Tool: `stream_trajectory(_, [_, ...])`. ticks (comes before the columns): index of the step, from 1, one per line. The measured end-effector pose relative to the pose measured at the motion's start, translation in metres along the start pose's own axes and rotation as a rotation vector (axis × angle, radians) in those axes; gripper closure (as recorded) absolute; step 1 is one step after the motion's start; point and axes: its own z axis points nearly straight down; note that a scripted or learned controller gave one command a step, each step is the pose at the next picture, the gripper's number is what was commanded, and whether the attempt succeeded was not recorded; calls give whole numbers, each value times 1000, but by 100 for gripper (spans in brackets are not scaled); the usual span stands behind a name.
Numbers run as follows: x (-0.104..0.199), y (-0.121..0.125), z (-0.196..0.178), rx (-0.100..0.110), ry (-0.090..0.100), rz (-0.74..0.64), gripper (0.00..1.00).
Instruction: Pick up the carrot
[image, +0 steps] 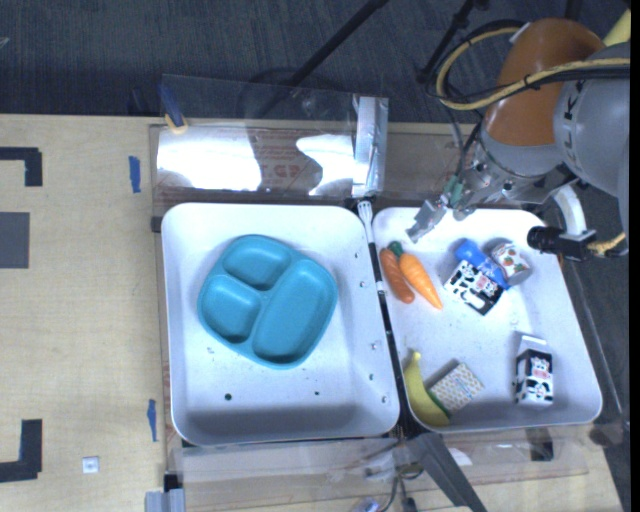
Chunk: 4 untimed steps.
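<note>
An orange carrot (419, 279) with a green top lies in the right bin (575, 330), near its left wall, beside a second orange piece (397, 277) just to its left. My gripper (432, 218) hangs over the bin's upper left corner, above and slightly right of the carrot's green end and apart from it. Its fingers look open with nothing between them.
The right bin also holds a blue-and-white carton (473, 279), a small can (509, 262), a black-and-white milk carton (535, 372), a banana (423, 392) and a tan sponge (455, 385). A blue divided plate (267, 298) lies in the left bin (190, 400).
</note>
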Motion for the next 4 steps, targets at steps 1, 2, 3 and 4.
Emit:
stream_trajectory(1, [-16,-37,75,3,5,-267,0])
stream_trajectory(2, [-19,-11,40,-3,0,-458,0])
stream_trajectory(3, [50,-38,0,1,5,-630,0])
stream_trajectory(4, [-10,-17,56,-4,-1,-1090,0])
